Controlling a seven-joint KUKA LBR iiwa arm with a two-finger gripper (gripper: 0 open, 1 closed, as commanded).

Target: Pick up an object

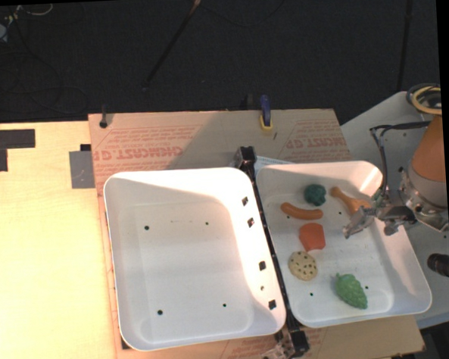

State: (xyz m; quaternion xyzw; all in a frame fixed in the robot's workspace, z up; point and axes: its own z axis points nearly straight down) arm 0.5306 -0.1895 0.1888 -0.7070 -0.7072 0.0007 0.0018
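Note:
The right white bin (401,278) holds several small things. A dark green ball (314,194) lies near the back, with an orange sausage shape (296,211) to its left and an orange carrot-like piece (345,199) to its right. A red-orange block (312,236) sits mid-bin, and a tan dotted disc (302,265) lies in front of it. At the front lies a bright green leafy piece (351,290). My gripper (367,231) hangs over the bin's right side, just below the carrot-like piece. It is open, and nothing sits between its fingers.
The left white bin (142,324) adjoins the right one along a black-clipped divider (260,233). Both rest on brown cardboard (207,142). A light wooden bench top (40,262) spreads to the left. The arm's orange band (433,151) rises at the right edge.

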